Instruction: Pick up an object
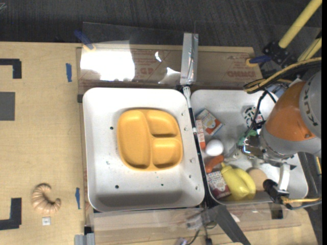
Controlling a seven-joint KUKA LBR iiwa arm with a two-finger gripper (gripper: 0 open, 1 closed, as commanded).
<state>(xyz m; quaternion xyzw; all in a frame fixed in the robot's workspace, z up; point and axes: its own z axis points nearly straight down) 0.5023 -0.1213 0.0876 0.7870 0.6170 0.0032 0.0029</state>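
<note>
Yellow object [238, 181]: lies in the right bin [232, 97], near its front wall; smooth, glossy, lumpy, shaped like a pepper or squash; its long axis runs from upper left to lower right in the camera view, the narrower end toward the bin's middle.
White egg [214, 148]: plain and matt, just above the yellow object, its long axis roughly left to right.
Small carton [208, 122]: orange and white printing, lying slantwise near the bin's left wall; the writing is too small to read.
Dark red packet [217, 183]: flat against the front left corner, touching the yellow object; label unreadable.
Tan rounded item [257, 177]: just right of the yellow object, partly under the arm.
Arm [288, 121]: grey with an orange band, hanging over the right half of the right bin.
Hand [254, 148]: low over the bin, right of the egg; cannot tell whether it is open or closed.
Left bin [99, 137]: holds a yellow divided tray [149, 138], three compartments, long side upright in view.
Worktop [36, 137]: tan board; a curled pastry-like item [45, 197] lies at its front left.
Cardboard behind bins [240, 68]: faint red print, unreadable.
</note>
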